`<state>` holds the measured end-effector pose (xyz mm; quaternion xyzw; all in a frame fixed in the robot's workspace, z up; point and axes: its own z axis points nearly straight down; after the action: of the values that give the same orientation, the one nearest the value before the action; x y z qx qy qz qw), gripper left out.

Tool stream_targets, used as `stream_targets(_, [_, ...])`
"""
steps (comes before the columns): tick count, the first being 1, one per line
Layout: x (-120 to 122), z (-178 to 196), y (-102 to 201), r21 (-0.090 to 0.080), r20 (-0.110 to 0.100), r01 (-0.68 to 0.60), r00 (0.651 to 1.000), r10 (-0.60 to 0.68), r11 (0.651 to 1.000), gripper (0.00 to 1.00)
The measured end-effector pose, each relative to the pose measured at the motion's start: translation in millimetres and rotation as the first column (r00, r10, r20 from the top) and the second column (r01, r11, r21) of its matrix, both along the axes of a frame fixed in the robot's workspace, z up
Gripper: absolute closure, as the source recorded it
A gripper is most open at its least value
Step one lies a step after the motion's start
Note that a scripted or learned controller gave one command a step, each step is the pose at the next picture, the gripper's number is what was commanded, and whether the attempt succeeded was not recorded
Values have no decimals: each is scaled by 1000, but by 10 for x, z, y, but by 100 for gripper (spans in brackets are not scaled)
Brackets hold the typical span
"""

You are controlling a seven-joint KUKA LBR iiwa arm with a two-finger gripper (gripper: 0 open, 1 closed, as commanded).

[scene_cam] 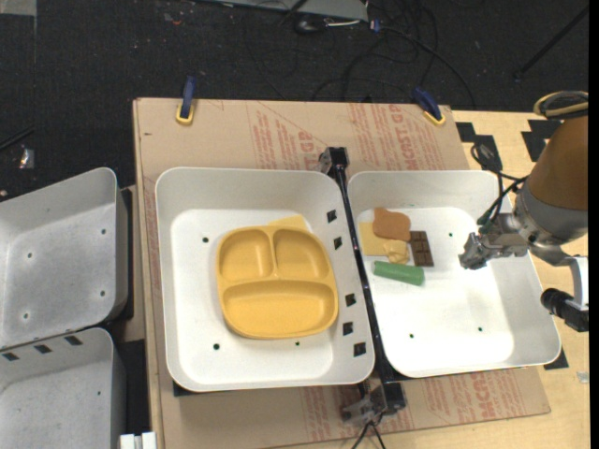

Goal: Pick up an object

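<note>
Over the right bin [487, 340] of 2, with the hand [473, 252] low near that bin's right side; impossible to tell whether open or closed, nothing visibly gripped. Well to the hand's left in the camera view, a cluster of 4 small objects: green stick [399, 272], dark brown block [421, 249], orange-brown piece [392, 223], pale yellow piece [381, 243] beneath them. Nearest candidates, judged: the brown block, then the green stick. Green stick's long axis nearly left-right, tilted slightly down to the right, its right end pointing toward the hand. Brown block's long axis roughly up-down in view. Left bin [187, 344]: yellow divided tray [277, 282], far from the hand.
</note>
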<state>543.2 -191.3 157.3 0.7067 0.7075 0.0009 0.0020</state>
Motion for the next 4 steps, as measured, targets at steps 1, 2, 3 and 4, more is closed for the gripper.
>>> stream_targets(1, [29, 640, -5, -1, 3, -1, 1000, 1, 1000, 100])
stream_targets(2, [42, 947, -7, 0, 1, -2, 1000, 2, 1000, 100])
stream_targets(3, [179, 809, 513, 3, -4, -6, 1000, 6, 1000, 100])
stream_targets(4, [290, 894, 1059, 3, -2, -8, 1000, 8, 1000, 100])
